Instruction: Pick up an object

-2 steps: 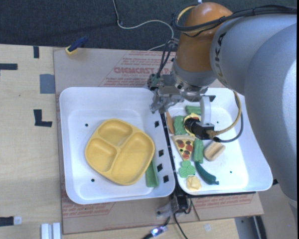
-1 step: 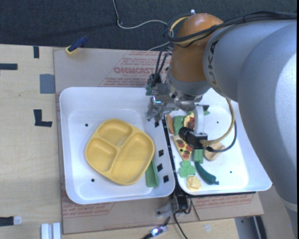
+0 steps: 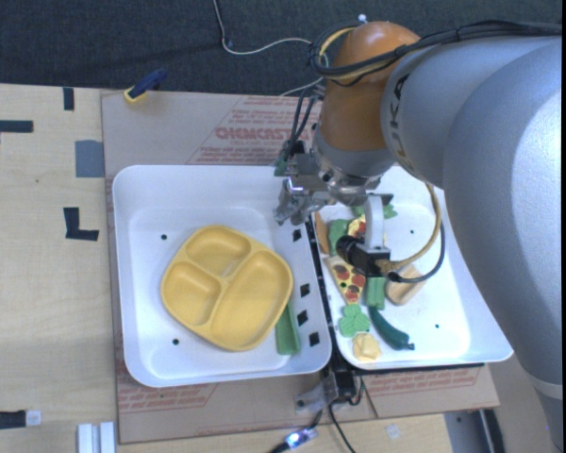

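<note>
- Filling the right of the view, closest to the lens, is my big grey arm [image 3: 509, 187], with its orange band [image 3: 358, 83] above the wrist.
- Below the band my gripper [image 3: 332, 217] hangs over the divide between the two shallow white bins; I cannot tell how its fingers stand, and nothing shows between them.
- Two bins sit side by side on a brown cardboard sheet [image 3: 198, 130]: the left white bin [image 3: 137, 253] and the right white bin [image 3: 453, 338].
- One yellow plastic plate with three compartments [image 3: 226, 286] lies in the left bin, roughly at its middle.
- One flat green strip [image 3: 286, 333] lies just beside the plate's right edge, near the divide.
- A heap of small toy food pieces [image 3: 363, 295] lies in the right bin, beside the gripper: green, red, yellow and tan bits, too jumbled for me to count.
- One pale yellow lump [image 3: 366, 346] sits at the heap's near end.
- Farther off, one blue-and-yellow clip [image 3: 143, 85] lies at the cardboard's far left corner.
- One thin white cable [image 3: 255, 41] trails across the dark floor beyond.
</note>
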